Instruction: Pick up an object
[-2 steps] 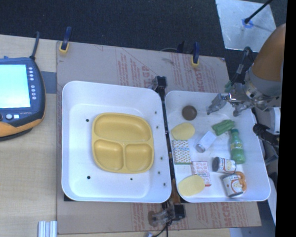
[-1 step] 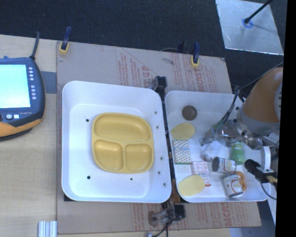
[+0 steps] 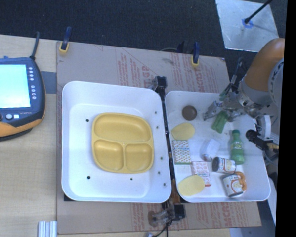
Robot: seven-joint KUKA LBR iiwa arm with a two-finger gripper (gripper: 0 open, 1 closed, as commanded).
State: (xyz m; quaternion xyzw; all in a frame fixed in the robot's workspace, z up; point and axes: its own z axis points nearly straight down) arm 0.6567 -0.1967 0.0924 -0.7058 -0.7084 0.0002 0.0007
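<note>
The gripper [image 3: 220, 114] is pinching a green cylinder [image 3: 219, 122] above the green bottle [image 3: 237, 146]; lifting straight up is avoiding it.

We are seeing open floor around the yellow divided plate [image 3: 122, 142] lying in the left bin [image 3: 73, 136]. In the right bin [image 3: 263, 188], the green bottle [image 3: 237, 146], two small cans [image 3: 229, 175], yellow discs [image 3: 183, 131] and packets [image 3: 181, 152] are crowding the middle, leaving only narrow gaps between them.
</note>
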